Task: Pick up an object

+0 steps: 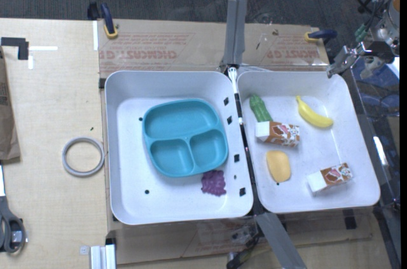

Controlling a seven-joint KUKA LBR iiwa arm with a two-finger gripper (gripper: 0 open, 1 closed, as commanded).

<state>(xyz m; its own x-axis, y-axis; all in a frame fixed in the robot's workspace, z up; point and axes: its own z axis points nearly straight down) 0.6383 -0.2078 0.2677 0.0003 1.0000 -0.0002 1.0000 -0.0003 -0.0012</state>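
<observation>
Arm: you see the grey arm's gripper (346, 61) at the upper right, over the far right corner of the right white bin (362, 153); you cannot tell how the claw stands, and nothing shows between its tips.
Right bin, pickable things: you have five, all well apart from the gripper.
Banana: one curved yellow plastic banana (313, 114), near the far wall.
Green piece: one green ridged toy vegetable (259, 108), close to the divider.
Cartons: two small brown-and-white toy cartons lying on their sides, one (278, 132) just below the green piece, one (329, 177) toward the near right corner.
Yellow oval: one pale orange-yellow rounded toy (278, 166), between the cartons.
Left bin (121, 153): you see one teal three-compartment plastic tray (184, 137) and one purple toy grape bunch (214, 182) at its near edge.
Bench: one grey tape ring (83, 156) lies left of the bins.
</observation>
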